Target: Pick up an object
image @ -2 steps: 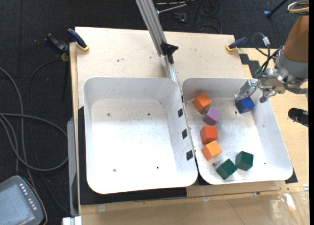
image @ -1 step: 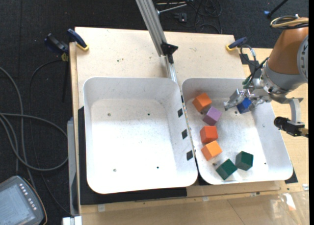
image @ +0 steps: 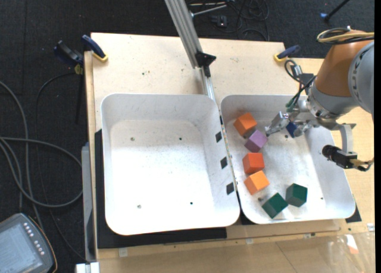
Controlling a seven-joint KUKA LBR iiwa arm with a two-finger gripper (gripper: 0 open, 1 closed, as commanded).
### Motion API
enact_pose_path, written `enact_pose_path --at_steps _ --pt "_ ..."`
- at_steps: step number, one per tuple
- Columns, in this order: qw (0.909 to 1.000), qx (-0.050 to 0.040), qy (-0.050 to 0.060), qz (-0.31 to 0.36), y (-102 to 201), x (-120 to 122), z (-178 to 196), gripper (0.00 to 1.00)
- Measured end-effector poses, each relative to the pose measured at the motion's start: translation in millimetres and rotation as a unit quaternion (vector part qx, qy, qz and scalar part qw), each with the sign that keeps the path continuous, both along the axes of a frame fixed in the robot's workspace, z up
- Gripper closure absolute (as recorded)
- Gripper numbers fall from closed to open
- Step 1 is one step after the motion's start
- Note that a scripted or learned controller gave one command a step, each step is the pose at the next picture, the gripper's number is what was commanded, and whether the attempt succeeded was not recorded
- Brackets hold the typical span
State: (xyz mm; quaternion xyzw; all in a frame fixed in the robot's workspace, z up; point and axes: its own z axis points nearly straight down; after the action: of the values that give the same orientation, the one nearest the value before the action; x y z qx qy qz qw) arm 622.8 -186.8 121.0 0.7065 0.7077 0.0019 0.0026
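My grey arm (image: 363, 81) wears its orange band (image: 336, 72) over two shallow white plastic bins (image: 119, 117) on the pale wooden desk (image: 155, 63). In the right bin lie three orange cubes (image: 244, 124), one purple cube (image: 256, 140) and two dark green cubes (image: 296, 194).

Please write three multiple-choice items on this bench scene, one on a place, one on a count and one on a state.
1. Where do the blocks lie?
A. In the left bin
B. In the right bin
C. On the bare bench

2. How many green blocks are there?
A. Two
B. Four
C. None

3. What is the state of the purple block?
A. Stacked on a green block
B. Hanging in the air
C. Resting on the bin floor

Key: 1 B, all blocks sit inside the right bin. 2 A, one green block lies beside another green block. 3 C, the purple block rests on the floor, left of the gripper.
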Motion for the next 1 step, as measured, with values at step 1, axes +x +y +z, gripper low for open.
enact_pose_path --at_steps 1 --pt "1.0 0.0003 0.001 0.0 0.5 -0.3 7.4 1.0"
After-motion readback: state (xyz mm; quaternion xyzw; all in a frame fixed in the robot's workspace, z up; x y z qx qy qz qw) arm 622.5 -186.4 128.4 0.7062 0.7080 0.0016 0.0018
